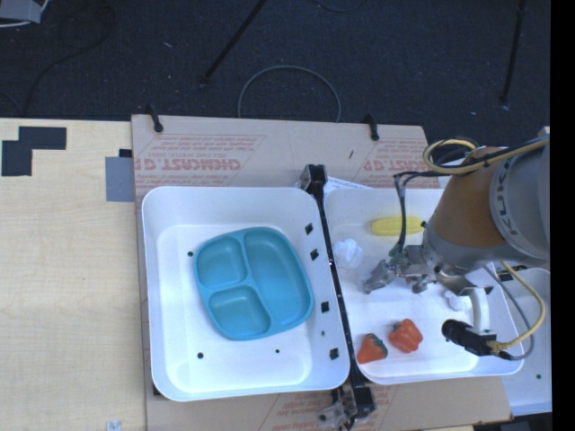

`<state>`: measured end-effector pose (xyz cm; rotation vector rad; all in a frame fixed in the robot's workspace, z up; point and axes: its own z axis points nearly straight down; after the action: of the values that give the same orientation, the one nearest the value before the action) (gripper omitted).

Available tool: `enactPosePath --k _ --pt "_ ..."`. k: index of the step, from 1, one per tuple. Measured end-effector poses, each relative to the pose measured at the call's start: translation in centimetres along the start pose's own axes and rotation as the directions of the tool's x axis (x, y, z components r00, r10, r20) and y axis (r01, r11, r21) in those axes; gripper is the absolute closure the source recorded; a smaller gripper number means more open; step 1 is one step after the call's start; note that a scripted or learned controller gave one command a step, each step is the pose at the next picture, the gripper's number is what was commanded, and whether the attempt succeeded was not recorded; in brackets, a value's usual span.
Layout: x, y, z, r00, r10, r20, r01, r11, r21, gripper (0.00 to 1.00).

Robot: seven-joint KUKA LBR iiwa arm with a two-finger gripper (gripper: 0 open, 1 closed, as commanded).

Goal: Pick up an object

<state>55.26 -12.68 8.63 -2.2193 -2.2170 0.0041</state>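
Dark carpet and a cardboard-topped bench sit behind our two white bins, and the left bin [171, 241] holds a blue divided plate [252, 281]. Over in the right bin [422, 366], our gripper [382, 278] hangs just right of the divider; we can't tell how far it's open. A yellow banana [395, 226] lies above it, two red-orange peppers [388, 342] below.
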Motion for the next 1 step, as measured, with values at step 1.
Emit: enactPosePath --k 1 --pt "-0.16 0.05 -1.18 1.0 0.005 0.0 -0.005 1.0 -0.002 1.0"
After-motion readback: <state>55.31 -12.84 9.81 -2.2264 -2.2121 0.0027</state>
